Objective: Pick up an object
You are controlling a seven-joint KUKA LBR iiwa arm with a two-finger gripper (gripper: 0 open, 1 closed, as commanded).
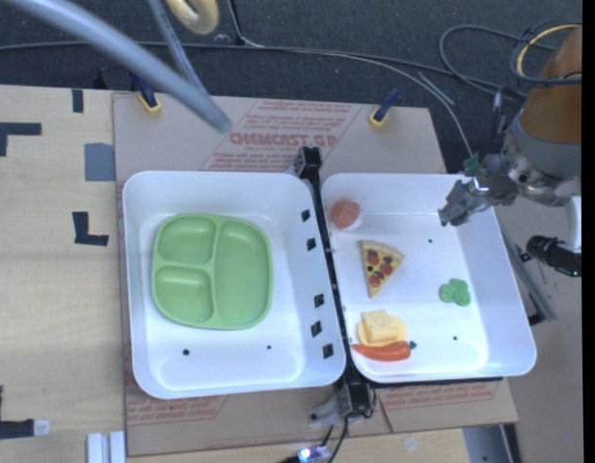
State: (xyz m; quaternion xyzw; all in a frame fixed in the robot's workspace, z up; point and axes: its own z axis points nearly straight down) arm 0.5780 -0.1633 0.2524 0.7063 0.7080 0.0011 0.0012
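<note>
A wooden bench (46,287) bears a cardboard sheet (278,128) under two white bins (143,365).

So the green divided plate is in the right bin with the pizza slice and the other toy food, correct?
Not quite. The camera view shows the green divided plate lying in the left bin, alone. The pizza slice and the other toy food are in the right bin, as you said.

Right bin (490,287) holds five toy foods, all lying flat: pink round piece (346,213) at top left, pizza slice (379,264) below it, green leafy piece (455,292) toward right, yellow cheese block (379,326) touching red chili (382,351) at bottom left.
</note>
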